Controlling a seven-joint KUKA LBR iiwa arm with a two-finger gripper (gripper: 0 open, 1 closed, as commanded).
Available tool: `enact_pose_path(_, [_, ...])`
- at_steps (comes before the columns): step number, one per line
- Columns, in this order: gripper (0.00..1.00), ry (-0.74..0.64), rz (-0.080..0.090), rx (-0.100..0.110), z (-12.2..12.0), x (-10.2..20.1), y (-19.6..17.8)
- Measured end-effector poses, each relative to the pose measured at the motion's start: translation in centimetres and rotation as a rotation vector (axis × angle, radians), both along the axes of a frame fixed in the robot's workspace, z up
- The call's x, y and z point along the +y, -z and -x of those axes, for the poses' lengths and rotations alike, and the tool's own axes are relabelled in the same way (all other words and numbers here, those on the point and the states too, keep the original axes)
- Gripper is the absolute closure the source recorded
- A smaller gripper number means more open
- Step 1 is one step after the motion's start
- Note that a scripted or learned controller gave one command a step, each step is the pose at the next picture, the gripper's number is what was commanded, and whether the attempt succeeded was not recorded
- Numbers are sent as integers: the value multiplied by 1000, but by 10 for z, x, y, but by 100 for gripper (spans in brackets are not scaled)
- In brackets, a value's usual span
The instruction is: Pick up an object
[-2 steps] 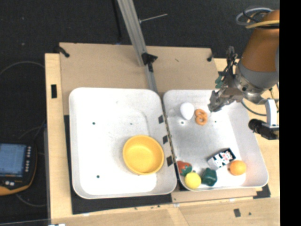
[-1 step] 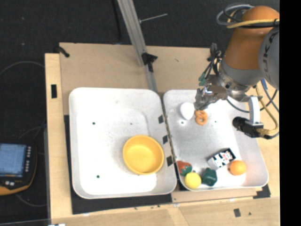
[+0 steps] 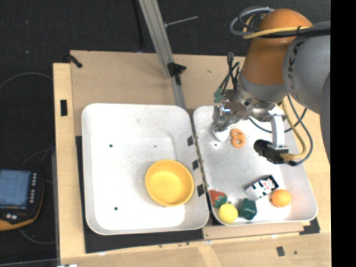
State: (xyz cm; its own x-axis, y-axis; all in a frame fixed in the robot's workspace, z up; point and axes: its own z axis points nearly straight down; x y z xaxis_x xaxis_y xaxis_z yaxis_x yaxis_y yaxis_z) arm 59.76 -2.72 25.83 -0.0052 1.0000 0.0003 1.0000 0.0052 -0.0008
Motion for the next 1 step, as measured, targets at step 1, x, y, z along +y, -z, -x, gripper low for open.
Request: enact_pose_path(1, [100,-2,-1,-3,-14,49,-4])
